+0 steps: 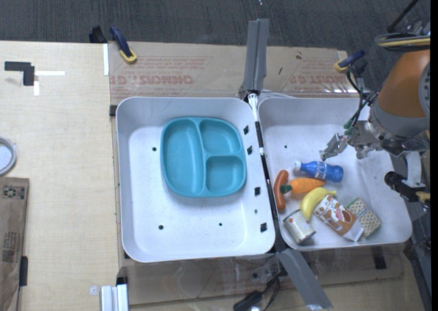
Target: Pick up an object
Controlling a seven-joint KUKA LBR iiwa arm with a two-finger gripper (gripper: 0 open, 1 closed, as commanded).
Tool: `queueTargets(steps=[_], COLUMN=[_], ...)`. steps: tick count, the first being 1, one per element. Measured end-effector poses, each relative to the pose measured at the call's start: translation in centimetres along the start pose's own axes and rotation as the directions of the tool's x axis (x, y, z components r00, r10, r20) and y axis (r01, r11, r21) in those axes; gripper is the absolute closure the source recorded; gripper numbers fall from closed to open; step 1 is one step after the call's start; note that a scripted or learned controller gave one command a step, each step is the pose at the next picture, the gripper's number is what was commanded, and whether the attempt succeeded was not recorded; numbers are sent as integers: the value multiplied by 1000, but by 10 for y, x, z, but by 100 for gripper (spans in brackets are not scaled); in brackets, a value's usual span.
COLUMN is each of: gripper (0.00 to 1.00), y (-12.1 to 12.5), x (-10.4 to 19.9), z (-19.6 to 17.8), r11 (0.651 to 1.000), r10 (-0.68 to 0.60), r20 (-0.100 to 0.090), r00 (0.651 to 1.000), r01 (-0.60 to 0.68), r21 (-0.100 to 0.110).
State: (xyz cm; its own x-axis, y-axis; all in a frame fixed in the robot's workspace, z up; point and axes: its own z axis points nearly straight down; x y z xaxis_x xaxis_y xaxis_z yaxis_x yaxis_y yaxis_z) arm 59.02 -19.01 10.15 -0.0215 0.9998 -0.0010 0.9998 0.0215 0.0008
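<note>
Gripper (333, 146) spread, pinching nothing, poised just above bottle (320, 170). Risk: rolling away on contact, or nudging carrot (302, 185) and banana (313, 202) crowded just beyond.

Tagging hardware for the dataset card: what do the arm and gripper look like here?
The arm is rounded, with a broad orange band and pale grey casing above and below it. At the wrist sits a cluster of grey metal parts with dark cables looping beside it. The gripper is small, metallic grey, with two thin fingers. No markings are legible.
</note>
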Motion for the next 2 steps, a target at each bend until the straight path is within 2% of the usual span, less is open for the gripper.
queueTargets(steps=[1,2], gripper=[0,0], y=[41,-28], x=[-32,-21], z=[-33,10], r11=[988,997], r10=[-156,-76], r20=[1,-14], r00=[988,997], r01=[156,76], r21=[-2,3])
